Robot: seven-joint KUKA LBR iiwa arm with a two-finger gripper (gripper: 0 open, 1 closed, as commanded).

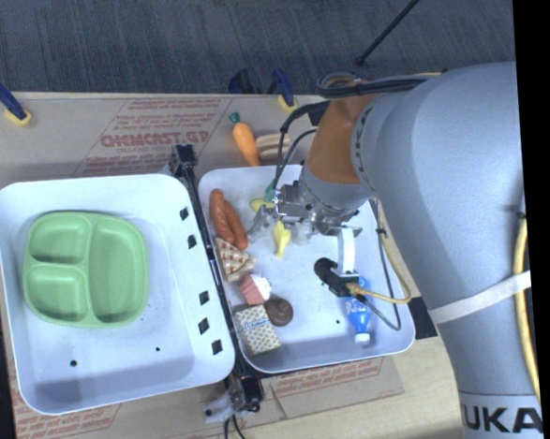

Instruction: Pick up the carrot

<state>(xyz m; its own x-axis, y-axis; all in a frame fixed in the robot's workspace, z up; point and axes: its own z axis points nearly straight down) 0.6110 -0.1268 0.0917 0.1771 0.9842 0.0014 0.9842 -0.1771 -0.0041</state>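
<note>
Two shallow white bins sit side by side on a cardboard-covered bench, seen from above at a slant. The left bin (41,371) holds a green divided plate (86,267). The right bin (396,332) is cluttered with toy food: a reddish sausage (227,219), a waffle piece (233,259), a pink and white block (255,288), a chocolate round (280,311), a patterned square packet (255,329), a yellow banana-like piece (281,238) and a small blue and white bottle (359,319).

The carrot (244,143) is not in either bin. It lies on the cardboard just beyond the far rim of the right bin, orange with a small green top pointing away from the bins, touching nothing that I can make out.

The grey arm (434,203) reaches in from the right, its orange band above the wrist. The gripper (298,217) hangs over the far half of the right bin, near the yellow piece; whether it is spread or pressed together I cannot tell, and nothing is visibly held.

The carrot looks like light, rigid plastic, smooth and tapered, so likely to slip or roll. The thicker part near the green top, gripped across its width, seems the surest hold
</note>
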